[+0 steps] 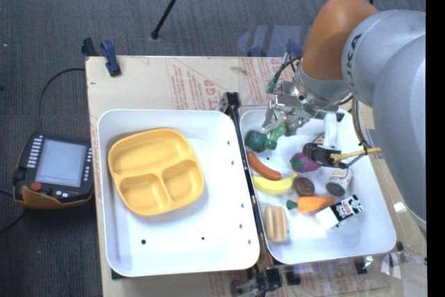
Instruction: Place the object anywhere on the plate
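Gripper (278,123) low over right bin (379,233), jaw spread unclear; green toy vegetable (259,141) just beneath. Yellow three-part plastic plate (156,170) in left bin.

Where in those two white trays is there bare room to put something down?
The yellow three-compartment plastic plate has all wells bare, and the left white bin has open floor below and right of it. The right white bin is crowded between the green toy vegetable and the orange toy carrot; only its near strip is bare.
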{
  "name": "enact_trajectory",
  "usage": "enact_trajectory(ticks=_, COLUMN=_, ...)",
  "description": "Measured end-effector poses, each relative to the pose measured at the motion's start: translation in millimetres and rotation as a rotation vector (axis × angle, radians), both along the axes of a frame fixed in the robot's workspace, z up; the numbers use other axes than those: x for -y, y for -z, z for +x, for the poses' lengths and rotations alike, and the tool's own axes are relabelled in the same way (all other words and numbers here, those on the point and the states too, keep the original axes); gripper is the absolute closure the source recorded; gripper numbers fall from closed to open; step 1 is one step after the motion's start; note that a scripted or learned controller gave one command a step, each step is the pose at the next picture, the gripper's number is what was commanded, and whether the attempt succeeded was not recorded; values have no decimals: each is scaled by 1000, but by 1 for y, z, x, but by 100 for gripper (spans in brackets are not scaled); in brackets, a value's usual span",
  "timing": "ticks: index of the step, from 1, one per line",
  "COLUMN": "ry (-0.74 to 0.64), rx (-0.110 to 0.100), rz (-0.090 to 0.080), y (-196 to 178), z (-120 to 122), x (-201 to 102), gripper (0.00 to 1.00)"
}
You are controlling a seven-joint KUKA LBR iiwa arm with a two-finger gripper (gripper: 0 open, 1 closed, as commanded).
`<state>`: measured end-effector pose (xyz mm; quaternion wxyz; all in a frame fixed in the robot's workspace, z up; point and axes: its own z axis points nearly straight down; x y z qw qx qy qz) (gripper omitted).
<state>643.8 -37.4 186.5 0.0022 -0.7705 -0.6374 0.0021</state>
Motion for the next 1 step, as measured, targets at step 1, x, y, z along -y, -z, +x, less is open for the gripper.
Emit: enact_trajectory(ticks=1, ry=27, rx=2, rz=3, y=-10, z=-5, x=-87, gripper=100)
